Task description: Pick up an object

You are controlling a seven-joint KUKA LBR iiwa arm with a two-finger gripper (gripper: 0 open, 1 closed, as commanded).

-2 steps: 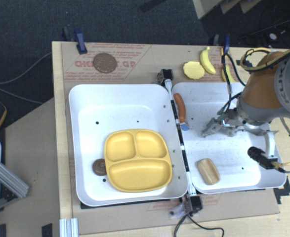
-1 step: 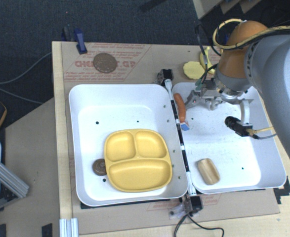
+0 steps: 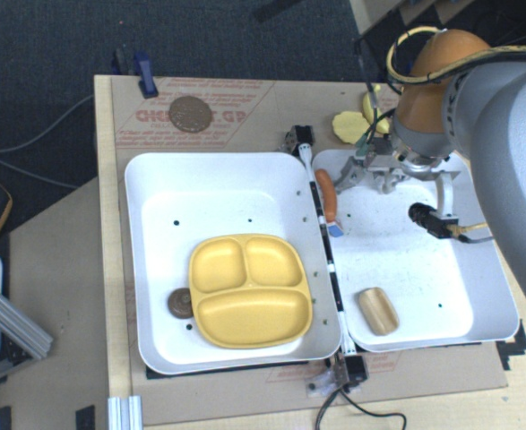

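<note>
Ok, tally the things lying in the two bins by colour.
Yellow: 1, the plate
Brown: 1, the disc
Tan: 1, the roll
Orange: 1, the tool
Total: 4

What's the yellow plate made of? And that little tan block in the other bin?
The yellow plate looks like plastic: one even colour, smooth moulded compartments, a soft shine. The tan block may be wood or foam; it looks matte and pale brown with rounded edges, but it's too small to be sure.
</note>
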